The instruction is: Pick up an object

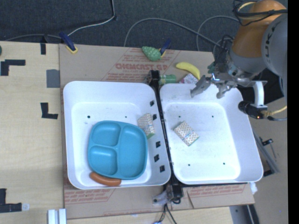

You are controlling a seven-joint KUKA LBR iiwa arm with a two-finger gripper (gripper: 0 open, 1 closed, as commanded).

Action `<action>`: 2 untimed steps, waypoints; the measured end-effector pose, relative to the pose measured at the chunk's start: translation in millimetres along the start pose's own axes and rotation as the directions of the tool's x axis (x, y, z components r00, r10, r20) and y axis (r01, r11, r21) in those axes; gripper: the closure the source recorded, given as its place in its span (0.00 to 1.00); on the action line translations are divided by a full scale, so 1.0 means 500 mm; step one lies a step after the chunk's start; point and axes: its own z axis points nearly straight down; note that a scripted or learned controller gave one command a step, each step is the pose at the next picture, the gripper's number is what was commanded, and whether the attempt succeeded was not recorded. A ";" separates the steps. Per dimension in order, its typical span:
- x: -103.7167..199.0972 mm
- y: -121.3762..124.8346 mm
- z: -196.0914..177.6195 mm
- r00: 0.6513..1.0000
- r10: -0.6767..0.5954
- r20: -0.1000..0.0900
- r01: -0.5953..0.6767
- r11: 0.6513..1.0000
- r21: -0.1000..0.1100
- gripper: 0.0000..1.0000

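My gripper point(208, 90) hangs above the far edge of the right bin point(243, 139), open, with its two fingers spread apart and nothing between them. A small patterned packet point(186, 133) lies in the right bin, in front of and slightly left of the gripper. In the left bin point(77, 125) sits a blue sectioned plate point(117, 149). An orange sausage point(105, 179) lies at the plate's near edge. A second patterned packet point(147, 123) leans by the plate's far right corner.
Beyond the bins, on the cardboard, lie a yellow banana point(188, 69), a green toy point(152, 52) and a small pinkish wrapper point(188, 80). A black divider with clips point(159, 125) runs between the bins. Cables trail across the dark floor at the back.
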 end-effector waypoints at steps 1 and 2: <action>0.068 -0.048 0.084 1.000 -0.001 -0.001 0.001 1.000 0.002 0.00; 0.044 -0.070 0.278 1.000 0.001 0.000 -0.001 1.000 -0.003 0.00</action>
